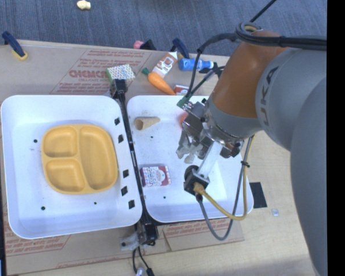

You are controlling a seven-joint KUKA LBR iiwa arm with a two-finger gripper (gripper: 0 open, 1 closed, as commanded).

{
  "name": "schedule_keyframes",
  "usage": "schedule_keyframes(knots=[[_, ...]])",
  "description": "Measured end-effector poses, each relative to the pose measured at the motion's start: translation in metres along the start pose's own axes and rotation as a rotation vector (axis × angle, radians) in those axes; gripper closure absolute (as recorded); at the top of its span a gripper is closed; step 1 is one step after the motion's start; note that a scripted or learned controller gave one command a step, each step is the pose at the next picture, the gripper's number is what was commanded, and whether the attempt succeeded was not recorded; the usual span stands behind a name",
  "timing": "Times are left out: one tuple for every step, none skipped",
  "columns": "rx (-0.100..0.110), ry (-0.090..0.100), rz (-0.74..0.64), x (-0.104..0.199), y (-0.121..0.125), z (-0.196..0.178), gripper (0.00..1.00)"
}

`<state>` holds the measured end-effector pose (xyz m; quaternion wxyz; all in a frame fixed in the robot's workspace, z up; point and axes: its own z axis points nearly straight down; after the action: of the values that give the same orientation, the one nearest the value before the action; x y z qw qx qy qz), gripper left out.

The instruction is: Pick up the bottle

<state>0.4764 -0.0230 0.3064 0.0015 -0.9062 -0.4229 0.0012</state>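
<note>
A small white bottle (pixel 165 65) with an orange end and a dark label lies on the cardboard behind the right bin (pixel 167 209), outside its far rim. My gripper (pixel 190 148) hangs over the middle of the right bin, well toward the front of the bottle and a little right of it. The grey arm with its orange band covers the bin's right half. Nothing shows in the gripper.
An orange carrot (pixel 160 83) and a blue object (pixel 194 64) lie beside the bottle. In the right bin are a tan cone (pixel 146 122) and a red-and-white packet (pixel 155 176). The left bin (pixel 17 114) holds a yellow divided plate (pixel 79 157). A yellow cable (pixel 230 211) loops below the wrist.
</note>
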Motion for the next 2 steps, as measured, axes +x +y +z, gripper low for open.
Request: schedule_keyframes(knots=[[0.004, -0.001, 0.183, 0.008, -0.008, 0.116, 1.00], [0.002, 0.000, 0.175, 0.055, -0.047, 0.046, 1.00]])
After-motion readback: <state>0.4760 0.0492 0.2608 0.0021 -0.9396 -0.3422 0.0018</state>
